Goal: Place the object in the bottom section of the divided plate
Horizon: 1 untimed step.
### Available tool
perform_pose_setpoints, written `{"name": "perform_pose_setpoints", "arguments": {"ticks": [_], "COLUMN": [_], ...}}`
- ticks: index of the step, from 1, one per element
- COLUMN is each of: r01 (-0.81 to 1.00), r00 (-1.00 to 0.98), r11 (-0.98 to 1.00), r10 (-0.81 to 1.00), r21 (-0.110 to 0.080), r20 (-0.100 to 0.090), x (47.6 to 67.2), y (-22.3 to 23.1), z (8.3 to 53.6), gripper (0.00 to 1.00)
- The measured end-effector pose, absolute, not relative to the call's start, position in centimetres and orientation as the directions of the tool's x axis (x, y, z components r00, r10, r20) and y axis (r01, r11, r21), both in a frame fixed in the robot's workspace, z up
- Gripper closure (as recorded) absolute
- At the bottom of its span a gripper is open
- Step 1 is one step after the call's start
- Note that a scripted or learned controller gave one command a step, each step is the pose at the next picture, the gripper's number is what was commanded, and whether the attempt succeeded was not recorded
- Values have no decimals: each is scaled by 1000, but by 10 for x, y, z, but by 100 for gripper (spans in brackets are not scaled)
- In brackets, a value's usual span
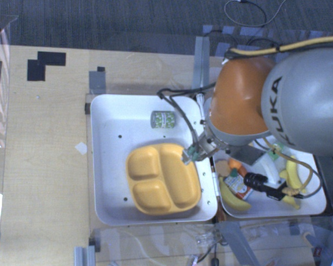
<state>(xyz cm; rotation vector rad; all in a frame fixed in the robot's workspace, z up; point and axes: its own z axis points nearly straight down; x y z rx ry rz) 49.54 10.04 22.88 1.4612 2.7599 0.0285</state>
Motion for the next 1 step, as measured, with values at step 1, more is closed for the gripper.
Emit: {"name": "perform_pose_setpoints", "arguments": {"ticks": [1], "r01": [827], "r00": [-562], "r11": [562], "r10": [827], "r21": [25], "r20": [-8], "x": [495], "y": [100], "z": [229], "gripper": [0]}}
